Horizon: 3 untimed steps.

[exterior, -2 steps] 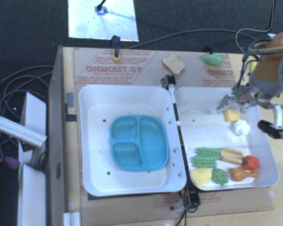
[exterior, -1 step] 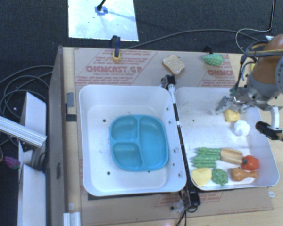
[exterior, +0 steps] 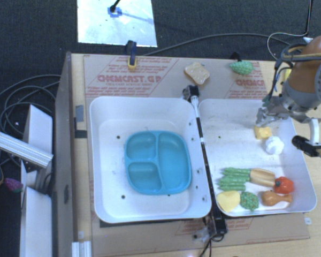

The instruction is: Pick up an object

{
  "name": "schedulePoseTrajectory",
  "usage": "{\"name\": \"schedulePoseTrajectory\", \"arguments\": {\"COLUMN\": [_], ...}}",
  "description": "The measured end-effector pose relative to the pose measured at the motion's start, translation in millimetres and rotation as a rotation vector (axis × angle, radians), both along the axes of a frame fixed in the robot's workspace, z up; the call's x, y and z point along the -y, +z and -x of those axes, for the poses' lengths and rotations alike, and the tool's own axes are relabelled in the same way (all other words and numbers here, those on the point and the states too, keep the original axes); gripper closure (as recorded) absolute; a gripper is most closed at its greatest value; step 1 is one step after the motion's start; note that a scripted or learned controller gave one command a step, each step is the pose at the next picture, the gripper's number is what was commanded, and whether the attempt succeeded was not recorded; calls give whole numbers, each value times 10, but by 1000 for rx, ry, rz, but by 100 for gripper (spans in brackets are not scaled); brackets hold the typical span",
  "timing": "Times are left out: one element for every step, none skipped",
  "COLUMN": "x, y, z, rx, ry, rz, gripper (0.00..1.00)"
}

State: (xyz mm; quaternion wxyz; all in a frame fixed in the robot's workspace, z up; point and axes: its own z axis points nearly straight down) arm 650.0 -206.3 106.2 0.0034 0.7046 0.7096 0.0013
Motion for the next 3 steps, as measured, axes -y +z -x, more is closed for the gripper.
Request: {"name": "schedulePoseTrajectory", "arguments": {"x": [2, 1, -1], "y": [713, 700, 300], "z": [-200, -194, -189], "rx": [0, -3, -5], "ry": [-3, -3, -3], "rz": [-1, -1, -2], "gripper": [100, 0, 0]}}
